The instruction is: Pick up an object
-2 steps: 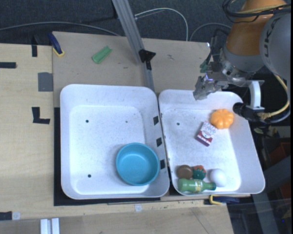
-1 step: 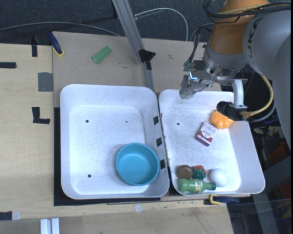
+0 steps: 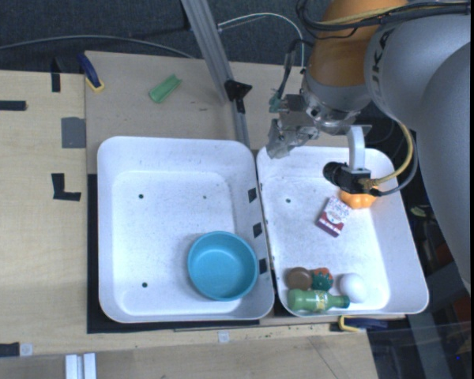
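Observation:
My gripper (image 3: 283,143) hangs over the far left corner of the right bin (image 3: 395,243), with nothing visibly held. In that bin a small red and white box (image 3: 332,216) lies near the middle, and an orange object (image 3: 361,199) sits just beyond it. Along the near edge lie a brown round piece (image 3: 299,278), a small orange and green item (image 3: 323,277), a green bottle (image 3: 316,299) on its side and a white egg-like ball (image 3: 352,287). A blue bowl (image 3: 221,265) sits in the near right part of the left bin (image 3: 142,172).
A slanted grey pole (image 3: 213,46) rises behind the bins, close to the gripper's left. A green block (image 3: 164,88) and a blue and yellow clamp (image 3: 91,73) lie on the bench beyond the left bin. The arm's bulk covers the upper right.

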Controlling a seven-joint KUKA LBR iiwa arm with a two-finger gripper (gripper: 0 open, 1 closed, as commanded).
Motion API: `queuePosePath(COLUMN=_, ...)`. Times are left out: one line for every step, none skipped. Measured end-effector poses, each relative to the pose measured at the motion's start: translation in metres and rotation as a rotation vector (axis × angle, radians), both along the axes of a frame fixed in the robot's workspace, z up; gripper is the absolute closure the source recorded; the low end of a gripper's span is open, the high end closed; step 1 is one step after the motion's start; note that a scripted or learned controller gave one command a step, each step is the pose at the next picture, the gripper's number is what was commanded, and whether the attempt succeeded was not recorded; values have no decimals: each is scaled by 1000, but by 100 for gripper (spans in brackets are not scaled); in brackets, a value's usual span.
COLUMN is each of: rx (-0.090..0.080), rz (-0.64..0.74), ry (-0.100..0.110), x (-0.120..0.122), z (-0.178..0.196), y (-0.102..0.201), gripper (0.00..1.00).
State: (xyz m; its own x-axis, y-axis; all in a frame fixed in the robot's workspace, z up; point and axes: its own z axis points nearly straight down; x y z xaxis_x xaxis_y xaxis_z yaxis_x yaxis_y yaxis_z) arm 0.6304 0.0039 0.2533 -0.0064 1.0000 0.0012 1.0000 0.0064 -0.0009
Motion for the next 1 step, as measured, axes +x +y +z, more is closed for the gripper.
queuePosePath(rx=0, rz=0, ry=3, x=1, z=-17, y=58, gripper=100)
